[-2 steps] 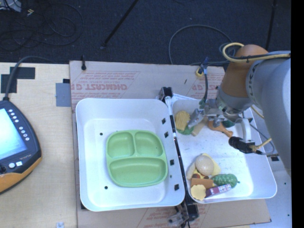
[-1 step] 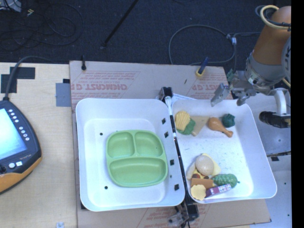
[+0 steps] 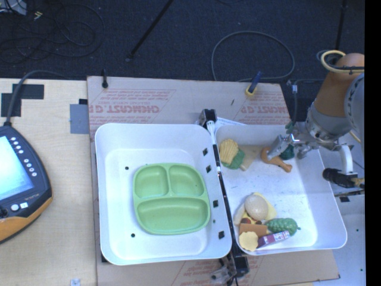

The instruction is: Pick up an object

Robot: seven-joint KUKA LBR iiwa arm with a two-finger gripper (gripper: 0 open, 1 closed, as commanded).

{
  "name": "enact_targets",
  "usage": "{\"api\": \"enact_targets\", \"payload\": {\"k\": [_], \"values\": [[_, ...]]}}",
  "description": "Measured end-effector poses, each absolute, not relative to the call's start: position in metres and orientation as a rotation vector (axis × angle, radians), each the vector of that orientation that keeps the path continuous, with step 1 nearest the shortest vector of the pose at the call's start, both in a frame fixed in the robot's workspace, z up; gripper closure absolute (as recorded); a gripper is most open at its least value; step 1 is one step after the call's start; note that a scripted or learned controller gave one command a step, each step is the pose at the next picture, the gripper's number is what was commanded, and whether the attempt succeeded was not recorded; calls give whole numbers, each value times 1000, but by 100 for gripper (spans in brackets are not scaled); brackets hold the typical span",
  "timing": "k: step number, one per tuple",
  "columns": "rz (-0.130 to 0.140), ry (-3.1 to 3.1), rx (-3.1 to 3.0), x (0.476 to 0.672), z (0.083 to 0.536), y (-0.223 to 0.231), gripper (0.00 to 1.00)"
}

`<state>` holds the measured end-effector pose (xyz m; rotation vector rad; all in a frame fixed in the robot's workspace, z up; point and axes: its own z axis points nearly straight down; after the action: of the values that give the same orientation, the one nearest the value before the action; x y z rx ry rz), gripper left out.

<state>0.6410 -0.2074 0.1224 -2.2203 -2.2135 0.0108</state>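
Two white bins: left bin holds one green divided plate; right bin holds several toy foods. End effector over the right bin's far side; grip state indeterminable.

A dark blue carpeted floor strewn with black cables lies behind the pale wooden bench, which carries printed brown cardboard sheeting.
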Motion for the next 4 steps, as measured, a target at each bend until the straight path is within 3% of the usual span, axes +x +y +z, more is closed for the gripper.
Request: {"api": "enact_targets", "payload": {"k": [1,2,3,4], "values": [[4,-2220,-2218,643,86,-176,0],[-2,-2225,-2225,645,182,-201,0],[5,-2222,-2215,643,83,-199,0],[14,-2215,-2204,642,97,-199,100]]}}
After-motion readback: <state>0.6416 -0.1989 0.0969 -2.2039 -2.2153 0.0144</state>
